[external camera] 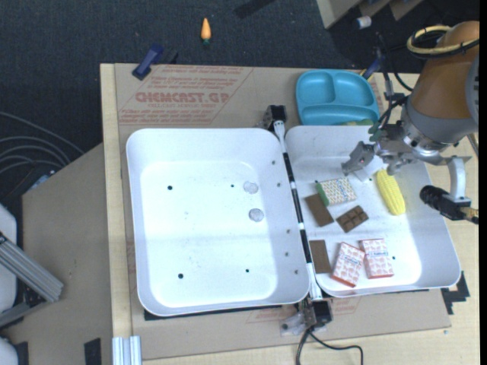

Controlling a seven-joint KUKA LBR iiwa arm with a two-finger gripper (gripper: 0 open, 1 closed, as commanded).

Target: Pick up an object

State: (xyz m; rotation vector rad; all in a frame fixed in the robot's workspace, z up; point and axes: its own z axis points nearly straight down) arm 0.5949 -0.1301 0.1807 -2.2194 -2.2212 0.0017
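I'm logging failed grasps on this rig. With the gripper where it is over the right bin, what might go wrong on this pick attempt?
1. The gripper hangs between the corn cob and the patterned packet, so a descent may land on bare bin floor.
2. The packet overlaps a brown bar; grabbing one could drag the other.
3. The corn cob is rounded and might roll away from the jaws toward the right bin wall.
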